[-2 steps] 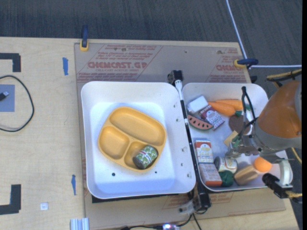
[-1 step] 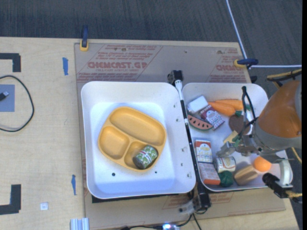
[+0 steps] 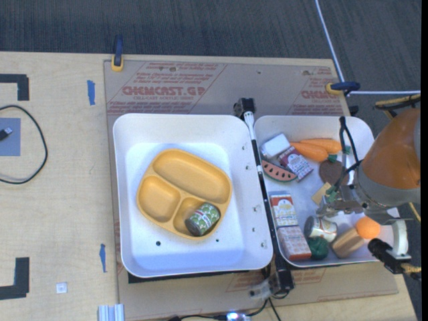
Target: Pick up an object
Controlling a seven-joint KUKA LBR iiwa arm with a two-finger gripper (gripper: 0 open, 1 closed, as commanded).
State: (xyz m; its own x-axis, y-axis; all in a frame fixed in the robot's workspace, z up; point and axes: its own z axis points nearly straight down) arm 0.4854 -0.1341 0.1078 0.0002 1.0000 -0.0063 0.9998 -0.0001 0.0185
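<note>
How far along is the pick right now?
Done: the arm has reached over the right bin, gripper low among the clutter. In hand: nothing visibly gripped. A green can sits in the yellow tray. Left: close on an object and lift.

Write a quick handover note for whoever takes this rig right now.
Pincer: low in the right bin among the toys; grip state unclear, nothing visibly held.
Right bin holds: carrot, watermelon slice, small carton, orange ball, other small items.
Left bin: yellow divided plate with a green can in one compartment.
Done: arm reached in.
Left: a confirmed pick and lift.
</note>
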